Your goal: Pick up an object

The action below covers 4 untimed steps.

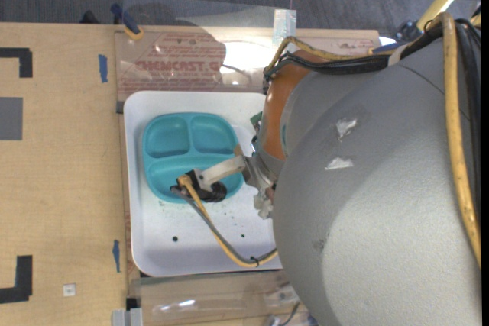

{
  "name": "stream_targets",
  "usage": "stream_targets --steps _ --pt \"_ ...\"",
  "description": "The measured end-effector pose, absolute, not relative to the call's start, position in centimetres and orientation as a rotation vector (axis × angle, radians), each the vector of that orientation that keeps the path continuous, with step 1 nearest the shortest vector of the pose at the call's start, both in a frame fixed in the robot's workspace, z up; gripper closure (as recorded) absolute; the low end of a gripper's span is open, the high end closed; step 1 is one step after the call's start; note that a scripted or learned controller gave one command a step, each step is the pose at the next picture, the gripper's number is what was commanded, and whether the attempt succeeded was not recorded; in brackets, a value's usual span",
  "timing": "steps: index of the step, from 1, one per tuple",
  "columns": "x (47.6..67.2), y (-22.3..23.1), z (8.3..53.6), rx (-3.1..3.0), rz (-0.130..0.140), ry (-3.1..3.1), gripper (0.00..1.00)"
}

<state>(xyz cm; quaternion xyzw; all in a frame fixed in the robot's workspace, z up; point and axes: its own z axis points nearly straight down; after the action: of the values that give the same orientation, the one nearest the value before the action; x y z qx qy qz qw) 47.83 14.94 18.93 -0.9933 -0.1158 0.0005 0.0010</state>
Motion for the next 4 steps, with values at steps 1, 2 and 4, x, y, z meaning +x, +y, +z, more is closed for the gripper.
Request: stream_targets --steps 1,2,4 --pt "47.8 21.5 19.4 -3.122 0.001 -0.323 1.0" --pt "48.3 22.6 32.7 -3.119 -0.017 -0.317 1.0" --pt "47.7 20.8 12.7 -3.128 0.013 -0.314 1.0"
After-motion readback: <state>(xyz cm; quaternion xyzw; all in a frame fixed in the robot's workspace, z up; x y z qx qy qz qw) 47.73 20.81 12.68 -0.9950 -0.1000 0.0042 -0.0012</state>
